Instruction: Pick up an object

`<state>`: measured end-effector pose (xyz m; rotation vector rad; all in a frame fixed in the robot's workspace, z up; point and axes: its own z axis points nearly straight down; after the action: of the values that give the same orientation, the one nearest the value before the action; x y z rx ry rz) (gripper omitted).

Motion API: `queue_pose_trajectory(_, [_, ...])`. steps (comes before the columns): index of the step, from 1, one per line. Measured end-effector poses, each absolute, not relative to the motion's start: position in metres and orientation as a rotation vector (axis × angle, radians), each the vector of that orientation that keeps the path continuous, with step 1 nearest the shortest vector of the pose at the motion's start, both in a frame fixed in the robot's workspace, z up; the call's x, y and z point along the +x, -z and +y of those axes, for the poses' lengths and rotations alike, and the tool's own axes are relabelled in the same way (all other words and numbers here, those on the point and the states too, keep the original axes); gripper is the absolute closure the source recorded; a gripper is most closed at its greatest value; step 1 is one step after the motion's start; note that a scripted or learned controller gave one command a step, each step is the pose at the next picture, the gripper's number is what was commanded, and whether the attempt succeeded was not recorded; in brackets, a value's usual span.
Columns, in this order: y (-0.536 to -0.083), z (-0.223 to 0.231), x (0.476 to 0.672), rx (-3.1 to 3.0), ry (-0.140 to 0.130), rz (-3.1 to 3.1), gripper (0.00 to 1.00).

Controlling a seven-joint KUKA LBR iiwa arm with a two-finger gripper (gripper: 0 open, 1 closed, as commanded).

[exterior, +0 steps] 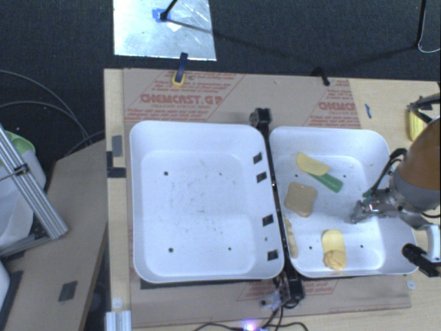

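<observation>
Right bin holds a yellow-green piece, a tan square sponge and a yellow lump

Light is even and fairly bright, falling from above. The two white bins come close to washing out, their inner walls showing only faint grey shading. Shadows are soft and short; a thin one sits under the yellow piece toward 3 o'clock. The metal sheet at 12 o'clock carries a pale, patchy glare. The dark floor reads grainy. Focus is soft overall, and the arm at 3 o'clock is blurred.
</observation>
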<state>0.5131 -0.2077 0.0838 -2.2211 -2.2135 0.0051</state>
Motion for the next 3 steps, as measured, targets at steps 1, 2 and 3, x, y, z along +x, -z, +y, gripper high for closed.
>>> queue_pose_trajectory(1, [-0.085,-0.206,0.576,-2.219,0.006,-2.234,1.00])
queue_pose_trajectory(2, [-0.084,-0.207,0.495,-2.222,-0.002,-2.216,1.00])
queue_pose_trajectory(3, [-0.086,-0.205,0.572,-2.218,0.007,-2.236,1.00])
